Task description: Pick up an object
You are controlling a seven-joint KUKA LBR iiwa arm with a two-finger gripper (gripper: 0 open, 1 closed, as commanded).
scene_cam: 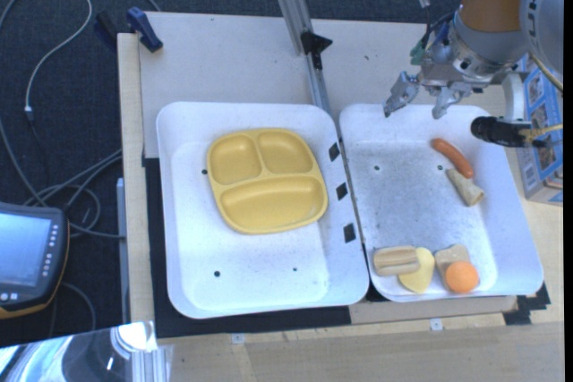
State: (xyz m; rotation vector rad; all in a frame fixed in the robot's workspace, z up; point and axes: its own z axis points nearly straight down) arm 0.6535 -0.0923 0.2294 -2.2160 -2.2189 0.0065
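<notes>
- The left bin holds a yellow plate.
- The right bin holds a sausage and other toy food.
- The gripper is spread open, holding nothing, up beside the sausage.

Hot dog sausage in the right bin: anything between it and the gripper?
Nothing visible. The gripper hangs open over the right bin's far edge; the sausage lies just nearer the camera and to its right, on bare floor. The cone-shaped piece touches the sausage's near end, not on the gripper's side.
</notes>
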